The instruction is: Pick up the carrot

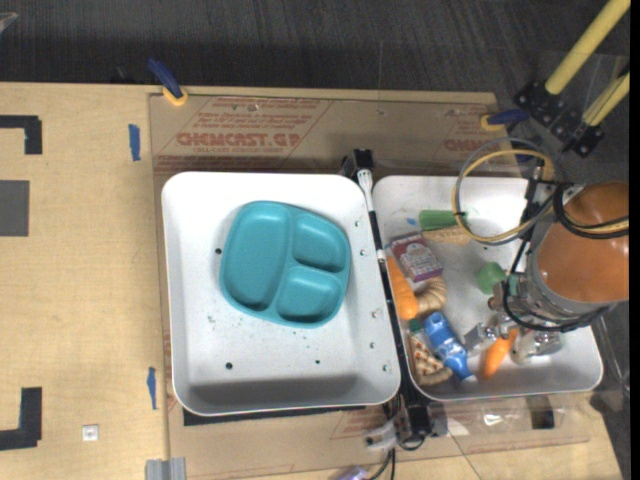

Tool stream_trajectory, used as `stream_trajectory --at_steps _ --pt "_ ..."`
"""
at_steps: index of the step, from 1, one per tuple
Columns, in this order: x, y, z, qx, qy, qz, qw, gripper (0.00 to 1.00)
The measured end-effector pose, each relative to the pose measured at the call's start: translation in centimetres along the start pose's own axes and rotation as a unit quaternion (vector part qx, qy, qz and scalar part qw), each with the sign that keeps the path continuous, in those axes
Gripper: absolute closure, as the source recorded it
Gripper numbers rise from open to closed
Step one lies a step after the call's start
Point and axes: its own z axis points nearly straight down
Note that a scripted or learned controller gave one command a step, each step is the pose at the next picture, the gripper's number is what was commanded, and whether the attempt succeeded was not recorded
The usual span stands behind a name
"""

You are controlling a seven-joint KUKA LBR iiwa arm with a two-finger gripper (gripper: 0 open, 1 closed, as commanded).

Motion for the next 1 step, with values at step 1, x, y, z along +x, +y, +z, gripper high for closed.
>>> stream_trajectory --at_steps 1 --pt "-0.58 -0.22 -1.11 0.003 -0.006 0.002 1.0 1.0"
